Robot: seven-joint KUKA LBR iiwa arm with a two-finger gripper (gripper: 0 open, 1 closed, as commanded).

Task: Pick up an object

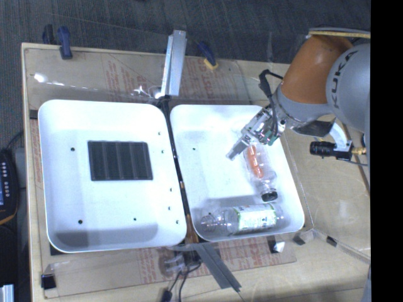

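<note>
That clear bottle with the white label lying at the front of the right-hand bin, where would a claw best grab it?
Probably around the labelled middle of the clear bottle, coming straight down from above. It lies on its side along the front wall of the right bin, so the fingers should close across its narrow width. The front finger has little room beside that wall. The gripper is farther back.

Readable lettering: part of the maker's name, "KU", in dark capitals on the grey arm (349, 80) at the right. Faint reddish print on the bench (126, 77) and the bottle label (257, 219) is too small to read.
</note>
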